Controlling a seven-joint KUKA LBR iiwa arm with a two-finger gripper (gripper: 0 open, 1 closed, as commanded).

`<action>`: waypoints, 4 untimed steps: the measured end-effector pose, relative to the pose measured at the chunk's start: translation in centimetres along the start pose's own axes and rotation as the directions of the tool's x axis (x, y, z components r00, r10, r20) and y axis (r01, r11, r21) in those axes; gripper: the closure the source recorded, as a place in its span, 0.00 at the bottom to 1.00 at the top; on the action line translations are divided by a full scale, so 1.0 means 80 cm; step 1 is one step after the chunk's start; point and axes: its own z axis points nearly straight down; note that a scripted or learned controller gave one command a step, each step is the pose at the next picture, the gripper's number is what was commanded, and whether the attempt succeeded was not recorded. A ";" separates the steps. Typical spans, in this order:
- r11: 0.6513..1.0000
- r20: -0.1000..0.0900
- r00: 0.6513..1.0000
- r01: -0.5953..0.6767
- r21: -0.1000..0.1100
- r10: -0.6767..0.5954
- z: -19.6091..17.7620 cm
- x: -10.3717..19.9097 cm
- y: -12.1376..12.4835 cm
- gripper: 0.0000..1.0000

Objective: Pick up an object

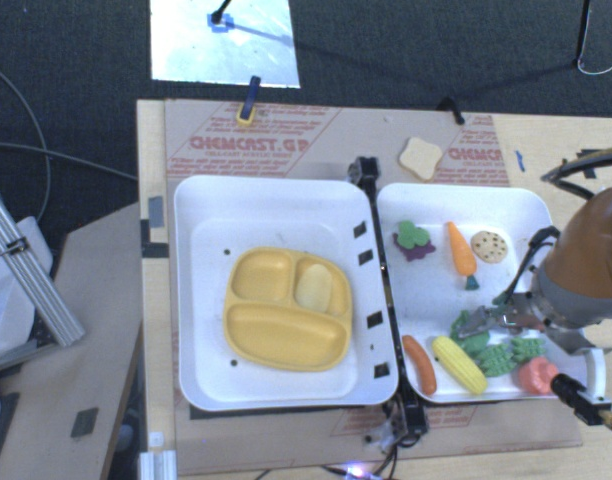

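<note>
Two white bins on the bench (156, 298): left bin (201, 268) holds one yellow tray (286, 308); right bin (531, 213) holds one grape bunch (414, 240), one carrot (461, 250), one cookie (489, 246), one sausage (420, 364), one corn cob (458, 364), one green leafy piece (501, 355) and one red item (536, 376). Gripper (476, 323) is low over the near right of that bin, just above the leafy piece and beside the corn; finger state cannot be told. One bread slice (421, 157) lies on the bench beyond the right bin.
</note>
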 end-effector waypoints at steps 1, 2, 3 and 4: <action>1.000 -0.003 1.000 0.015 -0.003 -0.015 0.000 0.063 0.054 0.00; 1.000 -0.001 1.000 0.012 -0.005 -0.012 -0.014 0.059 0.054 1.00; 1.000 -0.001 1.000 0.011 -0.004 -0.011 -0.014 0.059 0.053 0.00; 1.000 -0.002 1.000 0.010 0.000 -0.010 0.002 0.063 0.077 0.00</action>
